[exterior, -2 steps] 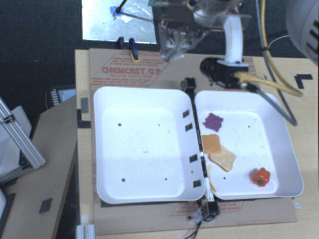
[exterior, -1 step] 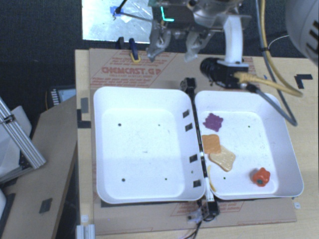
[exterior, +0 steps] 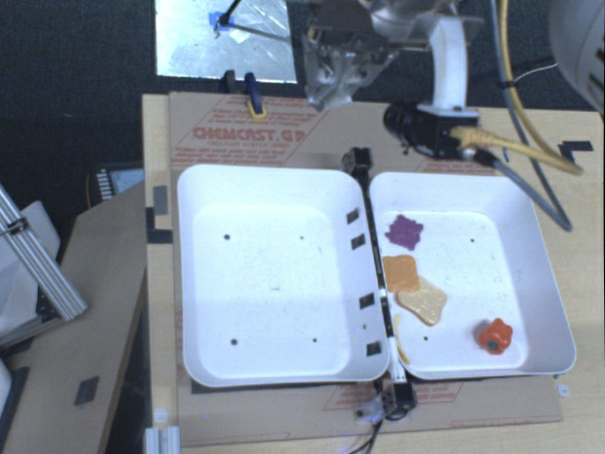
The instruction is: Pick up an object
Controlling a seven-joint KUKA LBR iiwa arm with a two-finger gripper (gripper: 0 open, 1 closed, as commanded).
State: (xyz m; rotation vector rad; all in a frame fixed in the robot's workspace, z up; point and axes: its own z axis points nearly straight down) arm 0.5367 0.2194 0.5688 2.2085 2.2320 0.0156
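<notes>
Camera view, hand (exterior: 331,83): raised beyond the bins' far edge, grip state impossible to tell.
Objects: purple piece (exterior: 405,231), orange slab (exterior: 401,271), tan slab (exterior: 423,302), red-orange piece (exterior: 493,335), all in right bin (exterior: 529,244).
Progress: nothing lifted; descent and grasp remain.

Only legible txt: "CHEMCAST" in red block caps, printed on brown protective sheet (exterior: 241,132) under bins, along far edge just behind left bin (exterior: 194,282). Couple more chars after the word, maybe "GP", too blurry to be sure tbh. More red print on same sheet peeks out past near edge of bins and behind right bin (exterior: 558,329), can't read any of it. No other labels or nrs readable.
</notes>
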